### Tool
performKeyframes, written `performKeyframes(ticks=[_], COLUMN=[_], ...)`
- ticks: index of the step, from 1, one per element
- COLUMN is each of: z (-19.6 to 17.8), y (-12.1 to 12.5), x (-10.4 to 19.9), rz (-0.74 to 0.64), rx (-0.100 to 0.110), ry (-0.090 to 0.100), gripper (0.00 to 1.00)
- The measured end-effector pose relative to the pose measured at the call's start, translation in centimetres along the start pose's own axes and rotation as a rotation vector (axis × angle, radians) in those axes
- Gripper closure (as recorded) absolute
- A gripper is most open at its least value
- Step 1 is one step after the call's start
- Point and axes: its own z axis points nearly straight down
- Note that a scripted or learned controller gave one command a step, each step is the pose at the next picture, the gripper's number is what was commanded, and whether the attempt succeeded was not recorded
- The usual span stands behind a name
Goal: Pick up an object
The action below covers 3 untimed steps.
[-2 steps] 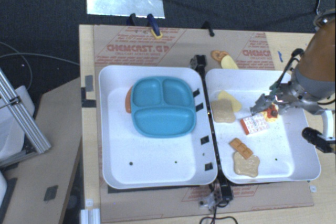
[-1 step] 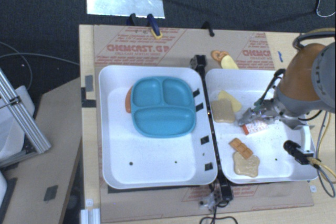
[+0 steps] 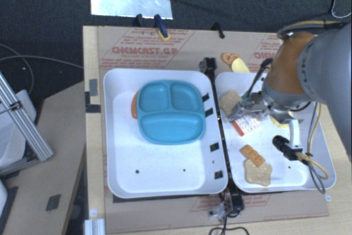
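Start at the near edge of the right bin (image 3: 289, 176). A pale biscuit (image 3: 258, 173) lies close to the near wall, left of the middle. It is a rough, rounded, sandy slab. A waffle piece (image 3: 253, 155), small, orange-brown and oblong, touches the biscuit's far side, and its long axis runs from far-left to near-right. The near-right corner of that bin gives you bare floor.

In the left bin (image 3: 159, 170) the whole near half is open. A blue divided plate (image 3: 170, 111) fills the far half, and an orange sliver (image 3: 134, 105) shows at the plate's left edge.

Mid-bin on the right, the gripper (image 3: 242, 110) hangs low beside the wall the bins share. You cannot tell whether the pincer is wide or narrow, and nothing shows gripped in it. Just nearer than the gripper lies a red-and-white packet (image 3: 247, 125). It is flat, and its red edge slants from far-left to near-right. A tan lump (image 3: 229, 100) sits just beyond the gripper, close to the shared wall. It is knobbly and roundish, with no clear long axis.

At the right bin's far-left corner you have a yellow piece (image 3: 240, 66) by the rim, with a small orange piece (image 3: 227, 58) beside it.
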Motion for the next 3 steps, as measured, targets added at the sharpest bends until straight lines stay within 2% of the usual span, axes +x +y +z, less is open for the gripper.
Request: performKeyframes(ticks=[1,2,3], z=[-10.0,-10.0,-22.4], y=[4.7,8.4,0.8], x=[7.9,18.1,20.4], rz=[-0.005,-0.005,-0.003], rx=[0.006,0.012,0.011], ry=[0.011,0.013,0.015], gripper=[0.00,0.00,0.00])
